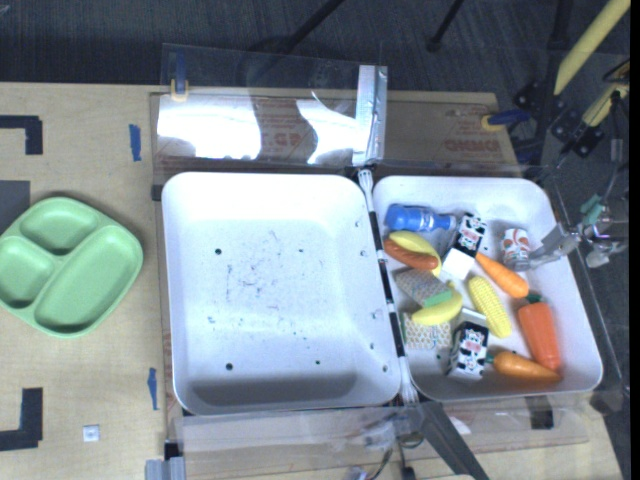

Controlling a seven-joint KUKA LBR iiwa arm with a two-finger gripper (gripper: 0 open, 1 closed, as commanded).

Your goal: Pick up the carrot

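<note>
Three orange carrots lie in the right bin [570, 268], toward its right side. One carrot [501, 274] lies slanted near the middle. A thicker carrot [541, 334] with a green top lies lengthwise by the right wall. The third carrot [523, 367] lies along the front wall. All three rest among other toys, and nothing is holding them.
The right bin also holds a blue bottle [418, 218], a banana [411, 241], corn [489, 304], two black-and-white cartons [470, 234], a white block [458, 265] and a small can [515, 244]. The left bin [265, 278] adjoins it. A green divided plate [65, 265] sits far left.
</note>
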